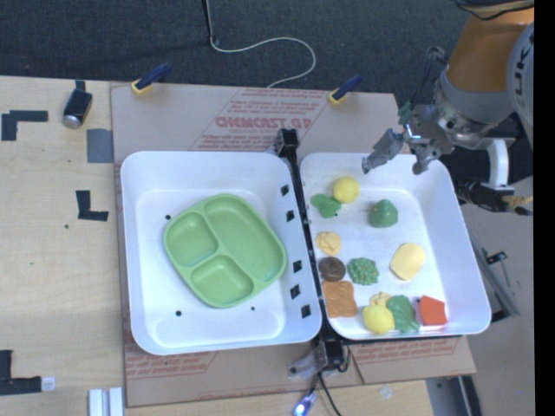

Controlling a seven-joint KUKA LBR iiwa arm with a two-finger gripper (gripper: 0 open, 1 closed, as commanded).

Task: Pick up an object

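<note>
The gripper [401, 156] hangs over the far edge of the right bin [458, 232], with its two fingers spread apart and nothing between them. The grey arm [486, 59], with its orange band, enters from the right side of the view. The right bin holds a set of small toy foods, all resting on the bin floor. A yellow ball [346, 189] lies nearest the gripper, touching a green leafy piece [325, 204] on its left. A dark green lump [382, 213] sits to the right of these two, apart from them. In the middle row are a small tan piece [328, 243], a brown disc [332, 269], a green knobbly piece [363, 271] and a pale yellow piece [407, 261]. Along the near edge lie an orange square [340, 299], a yellow piece [378, 316], a green piece [401, 312] and a red block [432, 312]. The left bin [139, 232] holds a green divided tray [224, 250], lying flat at a slant.
</note>
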